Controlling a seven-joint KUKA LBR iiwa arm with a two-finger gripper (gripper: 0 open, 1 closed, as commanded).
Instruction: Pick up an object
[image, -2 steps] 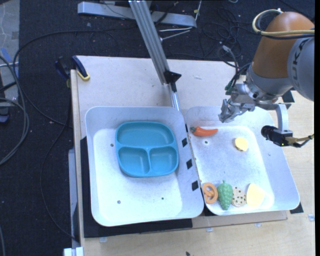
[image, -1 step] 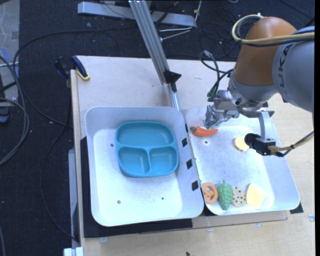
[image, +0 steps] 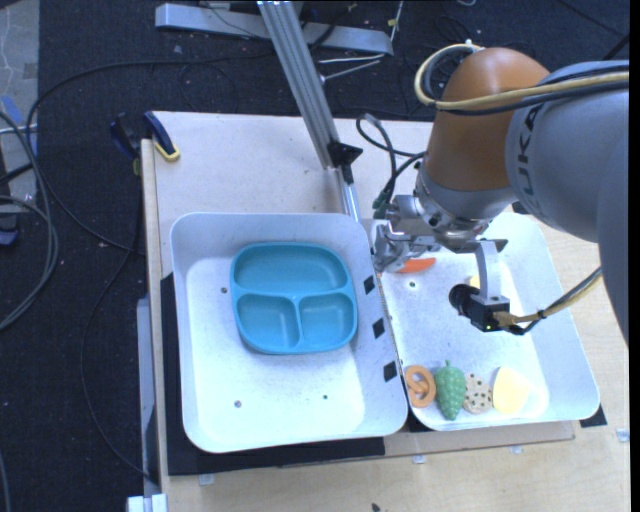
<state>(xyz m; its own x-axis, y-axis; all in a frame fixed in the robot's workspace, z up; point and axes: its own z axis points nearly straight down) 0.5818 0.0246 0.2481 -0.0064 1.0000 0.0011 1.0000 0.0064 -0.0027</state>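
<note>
While the gripper (image: 398, 252) hangs low, an orange thing (image: 418, 265) lies flat just right of it, long side across; finger state cannot be told.

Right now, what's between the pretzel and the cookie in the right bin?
In the camera view, the green toy stands between the pretzel and the cookie, all in a row along the right bin's near edge.
</note>
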